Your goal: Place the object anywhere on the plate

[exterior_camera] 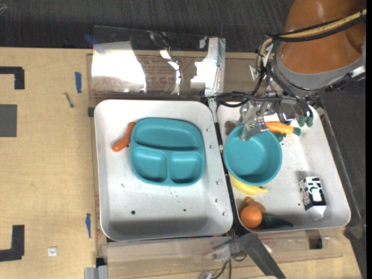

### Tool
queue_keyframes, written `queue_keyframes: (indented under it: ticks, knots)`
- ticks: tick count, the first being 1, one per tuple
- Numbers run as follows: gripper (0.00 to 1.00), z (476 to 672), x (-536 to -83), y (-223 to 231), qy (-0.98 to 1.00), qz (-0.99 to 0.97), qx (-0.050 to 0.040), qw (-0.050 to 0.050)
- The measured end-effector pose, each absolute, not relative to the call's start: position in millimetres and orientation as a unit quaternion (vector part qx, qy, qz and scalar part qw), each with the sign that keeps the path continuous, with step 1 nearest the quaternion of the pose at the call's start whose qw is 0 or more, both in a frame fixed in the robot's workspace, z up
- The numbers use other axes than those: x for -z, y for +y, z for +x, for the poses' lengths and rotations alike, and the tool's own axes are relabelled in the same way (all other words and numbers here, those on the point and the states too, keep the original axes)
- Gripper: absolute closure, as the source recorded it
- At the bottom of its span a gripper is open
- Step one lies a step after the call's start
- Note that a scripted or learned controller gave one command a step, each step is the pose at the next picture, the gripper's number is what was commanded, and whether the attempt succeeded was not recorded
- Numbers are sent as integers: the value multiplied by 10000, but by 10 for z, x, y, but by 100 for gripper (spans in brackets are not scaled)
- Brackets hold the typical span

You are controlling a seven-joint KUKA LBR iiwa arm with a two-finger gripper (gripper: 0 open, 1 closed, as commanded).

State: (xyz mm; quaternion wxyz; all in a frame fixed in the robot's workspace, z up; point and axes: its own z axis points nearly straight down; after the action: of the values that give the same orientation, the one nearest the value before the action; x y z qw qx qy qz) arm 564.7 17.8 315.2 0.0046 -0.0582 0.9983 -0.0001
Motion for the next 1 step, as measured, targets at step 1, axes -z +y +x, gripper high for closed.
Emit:
queue_keyframes:
  ticks: [1]
  knots:
    - [100, 6400, -3949, 229, 9789, -2042, 0, 64]
